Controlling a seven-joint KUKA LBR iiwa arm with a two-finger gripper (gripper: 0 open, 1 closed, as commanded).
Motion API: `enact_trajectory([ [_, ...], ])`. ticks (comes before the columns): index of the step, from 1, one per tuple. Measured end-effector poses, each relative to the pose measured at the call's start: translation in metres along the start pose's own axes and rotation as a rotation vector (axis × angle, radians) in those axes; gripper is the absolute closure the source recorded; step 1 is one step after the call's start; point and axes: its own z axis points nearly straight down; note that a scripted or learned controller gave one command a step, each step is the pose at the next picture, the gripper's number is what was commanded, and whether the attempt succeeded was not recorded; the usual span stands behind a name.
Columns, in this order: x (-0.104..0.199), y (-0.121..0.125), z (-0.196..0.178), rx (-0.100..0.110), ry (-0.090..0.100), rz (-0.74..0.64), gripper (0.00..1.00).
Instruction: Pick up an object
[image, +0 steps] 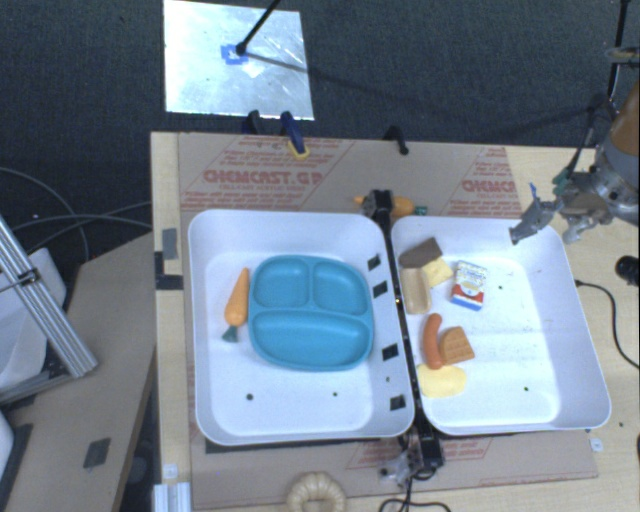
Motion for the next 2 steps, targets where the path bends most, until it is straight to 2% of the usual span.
enact_trajectory([
  [1, 0.006, -0.003, 0.044, 0.003, 0.0, 0.001, 0.0],
  [2, 0.003, 0.001, 0.104, 0.005, 0.001, 0.002, 0.0],
])
